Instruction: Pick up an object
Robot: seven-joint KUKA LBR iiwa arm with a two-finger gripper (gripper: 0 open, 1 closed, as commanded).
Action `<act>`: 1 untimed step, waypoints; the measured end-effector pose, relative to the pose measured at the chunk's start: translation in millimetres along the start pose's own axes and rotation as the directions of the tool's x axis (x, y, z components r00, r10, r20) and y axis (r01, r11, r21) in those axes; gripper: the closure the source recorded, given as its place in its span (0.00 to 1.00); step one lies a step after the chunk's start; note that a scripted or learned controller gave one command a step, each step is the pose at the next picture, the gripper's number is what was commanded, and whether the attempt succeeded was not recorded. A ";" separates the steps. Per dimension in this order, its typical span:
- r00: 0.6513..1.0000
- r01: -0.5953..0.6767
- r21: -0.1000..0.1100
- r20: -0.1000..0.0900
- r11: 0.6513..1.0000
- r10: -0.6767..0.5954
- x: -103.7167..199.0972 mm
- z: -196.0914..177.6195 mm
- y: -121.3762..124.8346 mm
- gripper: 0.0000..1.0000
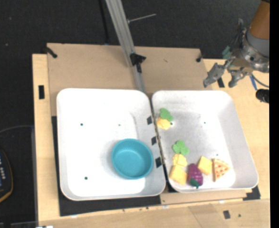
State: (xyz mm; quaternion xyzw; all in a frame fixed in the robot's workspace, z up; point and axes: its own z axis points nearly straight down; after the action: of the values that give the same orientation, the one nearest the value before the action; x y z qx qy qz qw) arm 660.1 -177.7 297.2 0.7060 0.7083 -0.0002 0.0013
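Starting nearest the camera: right bin, front edge, holds the cluster of toy food — yellow block touching purple grapes, a smaller yellow cube just beside, a pizza slice at the right end. A green-topped piece sits just behind the block. Further back along the divider, a yellow-and-green piece lies alone. Left bin carries a blue bowl near its front right corner.

Far side: gripper hangs above the bare surface just beyond the right bin's back rim, fingers spread apart with nothing between them. Grey wrist and orange band rise behind it at the right.

Step, as I judge it — approach, no grasp begun. Next move calls for travelling forward over the right bin and descending on one piece. The lone yellow-and-green piece looks the easiest target (clear space on three sides), though it sits close to the bin wall at the divider. The front cluster is tight; fingers coming down there would likely nudge neighbours.

A slanted metal rail crosses the back of the surface toward the bins' junction, apart from the gripper's likely path.
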 end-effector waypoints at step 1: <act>1.000 0.000 0.000 0.001 1.000 0.000 -0.6 -0.1 -0.2 0.00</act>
State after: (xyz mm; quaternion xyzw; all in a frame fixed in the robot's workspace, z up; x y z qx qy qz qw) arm 659.9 -178.3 297.3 0.7059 0.7083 -0.0008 0.0016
